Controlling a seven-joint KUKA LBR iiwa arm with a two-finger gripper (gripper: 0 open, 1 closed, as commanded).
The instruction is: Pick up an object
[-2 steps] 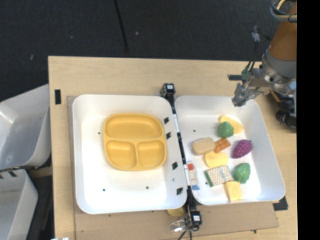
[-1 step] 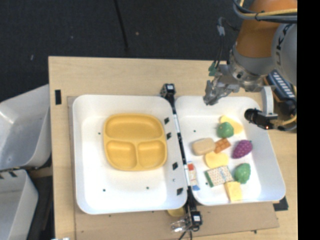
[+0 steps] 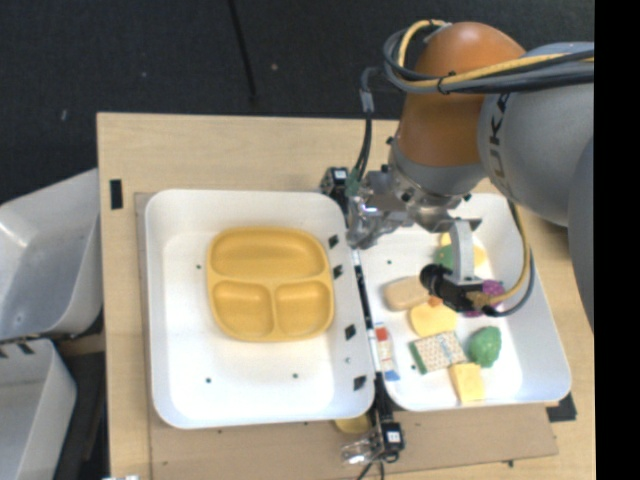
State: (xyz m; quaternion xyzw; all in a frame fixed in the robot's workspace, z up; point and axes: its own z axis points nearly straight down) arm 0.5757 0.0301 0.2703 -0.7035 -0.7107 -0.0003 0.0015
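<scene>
1. The grey arm (image 3: 545, 118), with its orange band (image 3: 455, 78), bulks largest. It reaches in from 3 o'clock over the far half of the right bin (image 3: 530, 363).
2. Below the band, the claw (image 3: 366, 223) hangs at that bin's 11 o'clock corner, over the seam where the two bins meet. It is seen from above against the wrist's metalwork, so I cannot tell whether it is wide or narrow.
3. The things to pick lie in the right bin, toward 5 o'clock from the claw and apart from it. A tan oval piece (image 3: 403, 293) lies closest to the seam.
4. A yellow wedge (image 3: 433, 320) touches the oval at its 4 o'clock.
5. A checked card (image 3: 437, 351) lies just beside the wedge at its 6 o'clock, turned slightly askew.
6. A green lump (image 3: 486, 345) sits at the card's 3 o'clock, near it.
7. A yellow block (image 3: 467, 382) lies at the card's 5 o'clock, close to the bin's near wall.
8. Half hidden under the wrist are a small green thing (image 3: 443, 256) and a yellow thing (image 3: 480, 258). Their shapes are too covered to tell.
9. The left bin (image 3: 180, 368) holds a yellow divided plate (image 3: 270, 263). The plate lies flat around the middle, with one long compartment at 12 o'clock and two smaller ones at 6.
10. Both bins rest on a pale wooden counter (image 3: 125, 148).
</scene>
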